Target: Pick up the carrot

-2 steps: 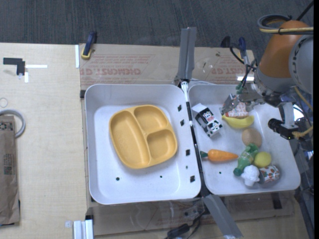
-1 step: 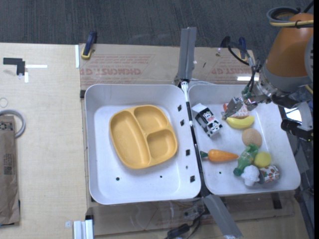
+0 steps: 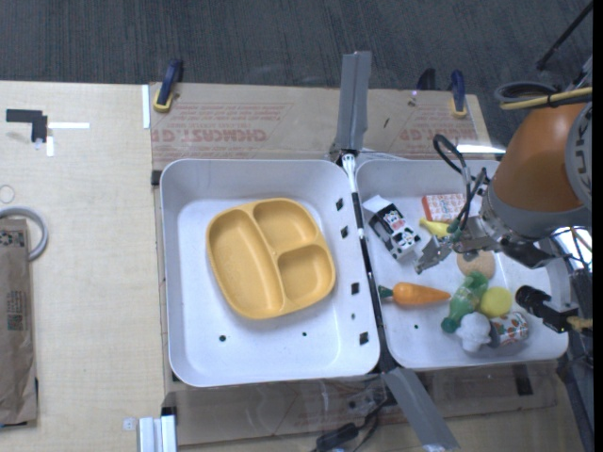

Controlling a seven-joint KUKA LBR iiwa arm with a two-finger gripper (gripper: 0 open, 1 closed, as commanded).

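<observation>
The orange carrot [image 3: 421, 296] with a green stem end lies flat near the left wall of the right bin [image 3: 405, 351], pointing right. My gripper [image 3: 445, 250] hangs just above and to the right of it, fingers open and nothing between them. The carrot rests on the bin floor, apart from the gripper. The grey arm with its orange band [image 3: 532, 163] reaches in from the right over the bin's far side.
Right of the carrot sit a green toy [image 3: 465, 297], a lemon [image 3: 496, 300], a white lump [image 3: 475, 331] and a small can [image 3: 510, 330]. A black-and-white toy [image 3: 393, 227] and a red packet [image 3: 441, 205] lie behind. A yellow divided plate [image 3: 271, 255] lies in the left bin.
</observation>
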